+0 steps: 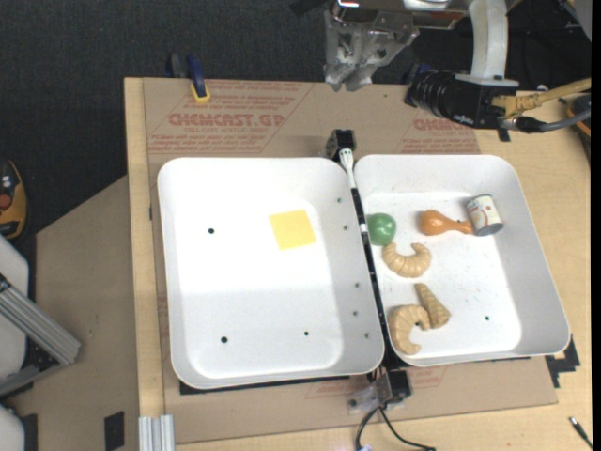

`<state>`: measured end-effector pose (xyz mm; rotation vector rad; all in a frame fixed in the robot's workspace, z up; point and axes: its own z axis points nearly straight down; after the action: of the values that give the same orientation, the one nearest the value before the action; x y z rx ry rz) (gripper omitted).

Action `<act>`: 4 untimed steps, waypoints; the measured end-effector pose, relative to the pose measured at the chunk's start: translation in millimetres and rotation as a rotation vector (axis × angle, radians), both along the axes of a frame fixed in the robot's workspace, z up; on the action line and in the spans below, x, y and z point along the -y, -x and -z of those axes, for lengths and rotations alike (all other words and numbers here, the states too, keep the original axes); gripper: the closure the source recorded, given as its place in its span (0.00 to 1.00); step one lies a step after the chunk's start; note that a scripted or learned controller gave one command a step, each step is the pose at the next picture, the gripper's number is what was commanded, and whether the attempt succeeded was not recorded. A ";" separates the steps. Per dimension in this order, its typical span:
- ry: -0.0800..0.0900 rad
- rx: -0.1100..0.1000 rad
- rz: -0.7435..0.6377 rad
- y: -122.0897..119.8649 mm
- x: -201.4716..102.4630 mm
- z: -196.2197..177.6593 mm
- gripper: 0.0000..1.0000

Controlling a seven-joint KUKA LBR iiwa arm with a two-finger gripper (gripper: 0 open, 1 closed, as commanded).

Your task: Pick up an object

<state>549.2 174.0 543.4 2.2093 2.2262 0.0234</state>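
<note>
My gripper (357, 64) hangs high beyond the far edge of the bins, above the brown board, with nothing visibly in it. A flat yellow square (292, 229) lies alone in the left bin (188, 346). The right bin (526, 280) holds a green ball (380, 227) against its left wall and an orange gourd-shaped piece (441, 222). Next to the orange piece's right end lies a small silver can (485, 213) on its side. A curled tan pastry-like piece (408, 259) sits mid-bin. Another curled tan piece (406, 328) and a tan cone-shaped piece (433, 306) lie near the front.
Both bins rest on a brown printed board (235, 116). A blue and yellow clamp (195, 78) grips the board's far left edge. A black clip (340, 144) sits where the bins meet at the back. Cables (394, 430) trail off the front edge.
</note>
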 end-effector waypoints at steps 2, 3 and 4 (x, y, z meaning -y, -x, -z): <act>0.014 -0.030 0.008 56.1 -50.7 251.3 1.00; 0.005 -0.012 0.006 70.4 -50.7 207.8 1.00; -0.003 0.005 0.006 66.3 -50.2 5.1 1.00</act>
<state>483.0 224.2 538.3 2.2143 2.2186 0.0321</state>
